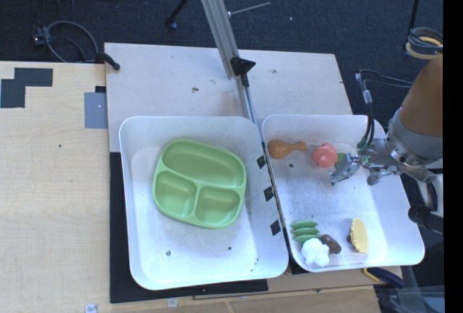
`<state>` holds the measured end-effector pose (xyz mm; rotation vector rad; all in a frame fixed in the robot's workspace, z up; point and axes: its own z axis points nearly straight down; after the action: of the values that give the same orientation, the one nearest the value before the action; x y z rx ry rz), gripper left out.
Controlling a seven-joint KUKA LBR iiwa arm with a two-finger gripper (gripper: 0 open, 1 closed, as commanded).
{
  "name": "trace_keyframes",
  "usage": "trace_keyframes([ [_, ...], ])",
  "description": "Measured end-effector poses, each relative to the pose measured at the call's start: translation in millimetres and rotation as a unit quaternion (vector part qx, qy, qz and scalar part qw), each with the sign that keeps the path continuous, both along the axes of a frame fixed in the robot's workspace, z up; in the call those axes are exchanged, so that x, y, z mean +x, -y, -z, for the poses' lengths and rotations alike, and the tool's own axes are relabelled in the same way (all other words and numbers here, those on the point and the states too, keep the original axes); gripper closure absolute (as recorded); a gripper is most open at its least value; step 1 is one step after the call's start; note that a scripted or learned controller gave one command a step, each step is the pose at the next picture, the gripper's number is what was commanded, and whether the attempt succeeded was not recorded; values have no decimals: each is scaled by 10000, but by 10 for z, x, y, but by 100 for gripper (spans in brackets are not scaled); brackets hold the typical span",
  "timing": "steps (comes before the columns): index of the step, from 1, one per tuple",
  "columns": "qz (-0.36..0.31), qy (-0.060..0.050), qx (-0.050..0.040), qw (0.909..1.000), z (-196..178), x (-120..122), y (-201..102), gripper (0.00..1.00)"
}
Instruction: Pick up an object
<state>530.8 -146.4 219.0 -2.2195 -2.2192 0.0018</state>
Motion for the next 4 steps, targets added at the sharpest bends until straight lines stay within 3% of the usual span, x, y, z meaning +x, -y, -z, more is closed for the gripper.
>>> trace_keyframes([
  [1, 11, 3, -1, 10000, -1, -1, 5, 0],
  [3, 5, -30, 5, 10000, 1169, 25, 117, 0],
  [4, 8, 6, -4, 10000, 1265, 29, 115, 0],
])
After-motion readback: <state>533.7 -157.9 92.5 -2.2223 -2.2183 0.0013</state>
